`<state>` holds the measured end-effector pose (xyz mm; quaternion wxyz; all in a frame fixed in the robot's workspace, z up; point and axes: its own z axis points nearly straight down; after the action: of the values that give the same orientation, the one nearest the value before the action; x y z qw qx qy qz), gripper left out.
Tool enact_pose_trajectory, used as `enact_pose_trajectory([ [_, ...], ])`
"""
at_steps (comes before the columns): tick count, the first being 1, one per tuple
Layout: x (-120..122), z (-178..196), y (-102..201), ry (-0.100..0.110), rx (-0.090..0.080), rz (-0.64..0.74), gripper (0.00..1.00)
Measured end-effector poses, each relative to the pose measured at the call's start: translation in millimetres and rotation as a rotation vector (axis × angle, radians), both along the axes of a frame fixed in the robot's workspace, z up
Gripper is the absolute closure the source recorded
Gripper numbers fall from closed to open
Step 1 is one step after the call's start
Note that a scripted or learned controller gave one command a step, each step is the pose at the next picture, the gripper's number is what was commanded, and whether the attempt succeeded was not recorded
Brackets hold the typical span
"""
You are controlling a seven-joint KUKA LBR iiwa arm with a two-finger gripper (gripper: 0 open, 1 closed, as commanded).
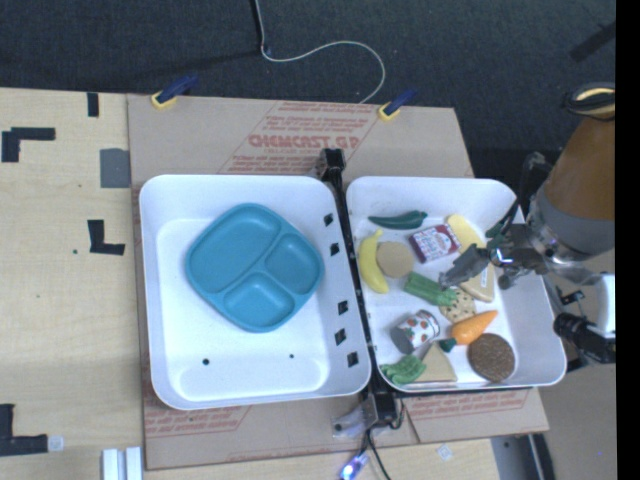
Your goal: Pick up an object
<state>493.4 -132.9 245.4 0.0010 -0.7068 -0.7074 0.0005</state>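
Red printing runs across the cardboard sheet [300, 143] under the bins, but at this angle it is too blurred to read with any confidence; the small red-and-white packet [432, 242] in the right bin [545, 363] carries a label that is also too small to make out. The gripper [470, 266] reaches in from the right over the right bin, its dark fingers [462, 265] low among the toy food — whether they are spread or closed cannot be told from this slant, and nothing is plainly seen between them. They sit just above a green piece [430, 289] and beside a pale cracker-like square [478, 290]. Around them lie a yellow banana [371, 264], a dark green pepper [398, 219], an orange carrot [470, 327], a brown round cookie [491, 356] and a small grey can [415, 329]. The left bin [160, 358] holds a blue divided plate [254, 265], tilted cornerwise.
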Motion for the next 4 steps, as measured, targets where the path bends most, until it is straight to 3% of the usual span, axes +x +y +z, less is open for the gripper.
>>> enact_pose_trajectory([
  [1,0,10,1,0.001,0.000,0.001,1.00],
  [2,-11,-9,64,0.003,0.001,0.004,1.00],
  [3,-11,-65,95,0.006,0.001,0.002,1.00],
  [4,-10,-62,124,0.001,0.001,0.004,1.00],
])
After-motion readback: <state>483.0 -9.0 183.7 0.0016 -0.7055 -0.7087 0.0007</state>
